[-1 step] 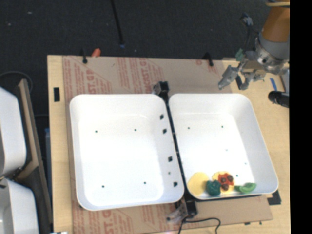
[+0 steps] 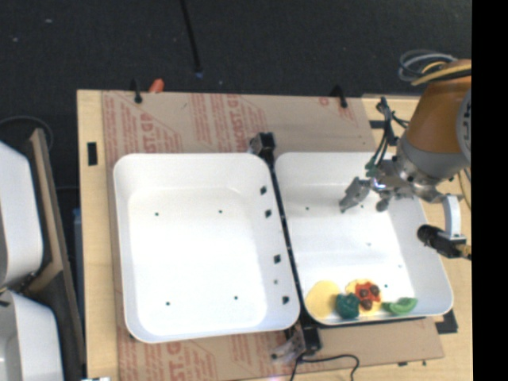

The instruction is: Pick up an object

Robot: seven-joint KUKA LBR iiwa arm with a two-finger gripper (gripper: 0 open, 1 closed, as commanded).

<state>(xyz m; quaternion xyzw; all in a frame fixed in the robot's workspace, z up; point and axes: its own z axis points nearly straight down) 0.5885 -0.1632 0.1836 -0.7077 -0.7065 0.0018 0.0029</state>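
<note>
Several small objects lie together at the near edge of the right bin (image 2: 349,248): a pale yellow round piece (image 2: 321,295), a teal lump (image 2: 347,306), a red and orange piece (image 2: 366,292) and a green piece (image 2: 402,305). My gripper (image 2: 367,200) hangs over the far part of that bin, well back from the objects. Its two grey fingers are spread apart and nothing sits between them. The orange band of the arm (image 2: 440,121) rises behind it at the right.
The left bin (image 2: 198,244) sits beside the right one, with black clips (image 2: 268,213) along the shared rims. Both bins rest on a cardboard sheet (image 2: 198,121). A black and white fixture (image 2: 444,232) juts over the right bin's right rim.
</note>
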